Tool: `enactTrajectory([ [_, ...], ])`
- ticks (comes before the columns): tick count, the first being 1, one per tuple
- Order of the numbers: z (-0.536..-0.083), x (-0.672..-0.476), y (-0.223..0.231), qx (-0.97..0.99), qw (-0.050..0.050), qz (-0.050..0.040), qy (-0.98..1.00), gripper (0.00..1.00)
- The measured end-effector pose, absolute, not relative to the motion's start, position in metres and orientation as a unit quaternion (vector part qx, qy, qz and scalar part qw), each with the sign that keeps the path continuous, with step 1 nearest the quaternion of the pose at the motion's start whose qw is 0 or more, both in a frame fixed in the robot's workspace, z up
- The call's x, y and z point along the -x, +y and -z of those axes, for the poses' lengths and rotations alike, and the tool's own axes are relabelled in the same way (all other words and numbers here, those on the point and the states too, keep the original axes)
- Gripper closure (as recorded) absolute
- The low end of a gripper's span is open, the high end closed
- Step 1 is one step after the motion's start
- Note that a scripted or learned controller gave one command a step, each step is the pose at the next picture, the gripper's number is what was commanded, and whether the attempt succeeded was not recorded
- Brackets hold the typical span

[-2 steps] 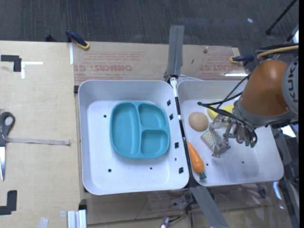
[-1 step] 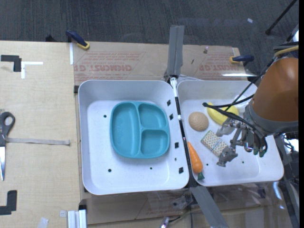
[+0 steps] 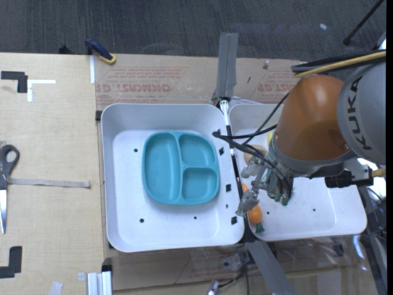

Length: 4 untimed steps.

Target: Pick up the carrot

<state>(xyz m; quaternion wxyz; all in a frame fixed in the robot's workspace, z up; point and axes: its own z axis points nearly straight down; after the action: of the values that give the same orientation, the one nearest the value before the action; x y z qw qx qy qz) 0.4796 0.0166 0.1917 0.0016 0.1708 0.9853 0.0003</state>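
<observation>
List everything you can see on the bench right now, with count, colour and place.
bins: two, white, side by side mid-bench
plate: one, teal, three compartments, in the left bin
carrot: one, orange, at the right bin's left wall, near corner
scissors: one pair, grey handles, far left edge of the bench
clamp: one, blue and yellow, bench's far edge
tape marks: black, left side of the bench
arm: one, grey with orange band, over the right bin
tool: one, grey, just above the carrot
</observation>
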Motion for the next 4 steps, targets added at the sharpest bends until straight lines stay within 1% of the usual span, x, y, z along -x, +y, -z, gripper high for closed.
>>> enactTrajectory([
  [1, -0.192, -0.479, -0.032, -0.260, 0.001, 0.0003, 0.966, 0.00],
  [2, -0.192, -0.480, 0.011, -0.333, 0.002, -0.0002, 0.943, 0.00],
  [3, -0.192, -0.479, -0.078, -0.345, 0.002, 0.0003, 0.938, 0.00],
  [4, -0.111, -0.479, -0.123, -0.353, 0.002, 0.0000, 0.936, 0.00],
])
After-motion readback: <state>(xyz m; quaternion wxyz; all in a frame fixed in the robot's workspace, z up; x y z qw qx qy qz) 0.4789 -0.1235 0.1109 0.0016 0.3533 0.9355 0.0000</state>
